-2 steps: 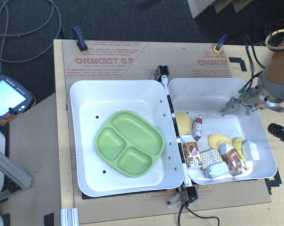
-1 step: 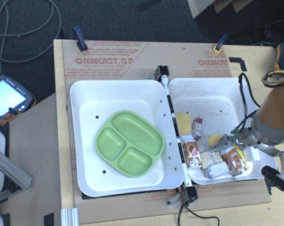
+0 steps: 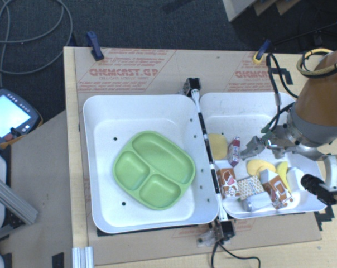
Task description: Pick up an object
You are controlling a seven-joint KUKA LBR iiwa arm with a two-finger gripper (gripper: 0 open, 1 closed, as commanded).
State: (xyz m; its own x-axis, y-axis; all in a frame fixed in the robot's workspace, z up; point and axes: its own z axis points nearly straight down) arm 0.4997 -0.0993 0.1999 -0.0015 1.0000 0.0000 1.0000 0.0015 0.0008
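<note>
Two white bins on the table, claw over the right one.
Left bin holds a green tray; right bin holds a yellow sponge, bananas and packets. The claw hangs over them, grip hidden.

It looked like a robotics lab rather than any home or kitchen. 2 shallow white bins sat on a board held by blue clamps, with loose cables on dark carpet and a handheld control pendant lying nearby.
</note>
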